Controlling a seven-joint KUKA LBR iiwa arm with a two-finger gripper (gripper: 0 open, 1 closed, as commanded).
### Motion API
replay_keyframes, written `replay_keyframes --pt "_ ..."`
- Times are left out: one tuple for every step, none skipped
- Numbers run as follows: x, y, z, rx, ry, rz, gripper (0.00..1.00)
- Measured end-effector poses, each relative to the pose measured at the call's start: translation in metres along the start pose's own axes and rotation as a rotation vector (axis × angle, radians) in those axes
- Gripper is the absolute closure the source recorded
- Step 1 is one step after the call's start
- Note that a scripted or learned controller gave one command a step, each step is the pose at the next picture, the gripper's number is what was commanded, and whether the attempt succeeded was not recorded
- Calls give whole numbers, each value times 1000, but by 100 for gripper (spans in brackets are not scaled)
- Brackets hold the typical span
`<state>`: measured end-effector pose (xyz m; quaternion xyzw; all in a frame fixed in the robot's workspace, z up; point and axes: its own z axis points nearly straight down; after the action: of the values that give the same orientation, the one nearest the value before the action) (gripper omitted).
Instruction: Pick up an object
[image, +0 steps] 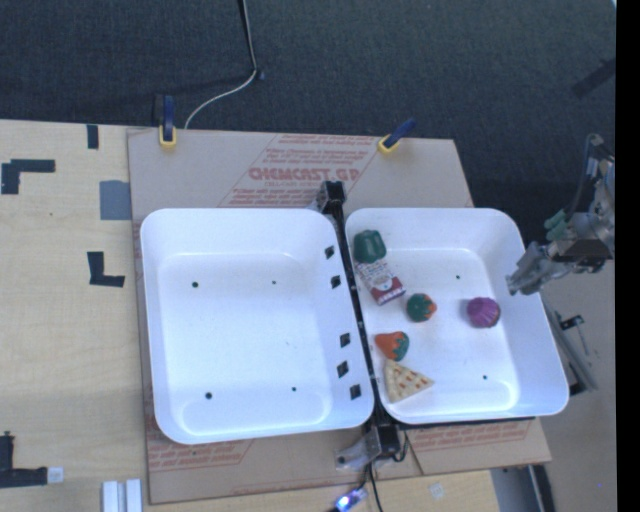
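Sitting on cardboard sheet (300, 175) | 2 white bins (160, 300) | dk carpet (400, 60) behind

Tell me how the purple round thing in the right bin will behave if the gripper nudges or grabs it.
The purple ball looks rounded, so a nudge would probably send it rolling across the right bin. It sits apart from the other items, so nothing would stop it early. Its curved sides may slip from the gripper.

Cardboard sheet (300, 170) under both bins, red print; yellow clamp (166, 133) and blue-yellow clamp (396, 134) at far edge; white cable (222, 97)
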<state>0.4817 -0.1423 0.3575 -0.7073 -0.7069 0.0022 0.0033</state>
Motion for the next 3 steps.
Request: replay_keyframes --pt "78 31 -1 -7 0 -10 100" --pt "108 0 65 1 0 -2 100" --pt "169 2 -41 -17 0 -9 100"
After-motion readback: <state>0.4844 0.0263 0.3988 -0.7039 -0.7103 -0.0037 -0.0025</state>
